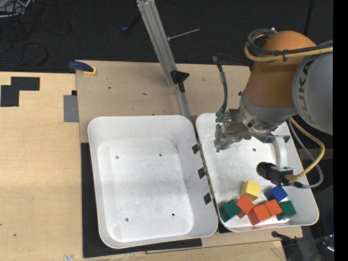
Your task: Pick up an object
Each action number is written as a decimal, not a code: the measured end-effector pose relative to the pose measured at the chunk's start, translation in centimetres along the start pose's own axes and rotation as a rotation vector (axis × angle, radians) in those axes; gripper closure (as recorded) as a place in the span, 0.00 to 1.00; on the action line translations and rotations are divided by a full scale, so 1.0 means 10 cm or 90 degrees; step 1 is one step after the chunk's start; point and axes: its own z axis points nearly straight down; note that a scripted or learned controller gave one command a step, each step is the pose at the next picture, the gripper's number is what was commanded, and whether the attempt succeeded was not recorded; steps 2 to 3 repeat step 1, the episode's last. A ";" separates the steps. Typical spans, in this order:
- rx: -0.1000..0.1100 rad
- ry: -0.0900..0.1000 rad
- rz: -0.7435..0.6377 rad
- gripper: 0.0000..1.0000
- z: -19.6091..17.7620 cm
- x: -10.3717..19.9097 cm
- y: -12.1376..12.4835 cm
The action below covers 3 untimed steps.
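Several small blocks lie clustered in the near corner of the right bin [234,170]: a yellow block [251,189], a blue block [279,192], a green block [229,209], another green block [286,209], and orange-red blocks [260,211]. My gripper [222,140] hangs over the far left part of the right bin, above bare floor and well away from the blocks. Nothing shows between its fingers, and their spacing is not readable from here.
The left bin [144,178] sits beside the right one, with black clips [202,172] along the shared edge. A slanted aluminium rail [163,48] rises behind the bins. The grey and orange arm [283,75] covers the right bin's far corner.
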 end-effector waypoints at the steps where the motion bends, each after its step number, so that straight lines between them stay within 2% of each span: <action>1: 0.002 0.000 0.000 1.00 0.23 0.48 0.11; 3: 0.002 0.000 0.000 1.00 0.23 0.48 0.11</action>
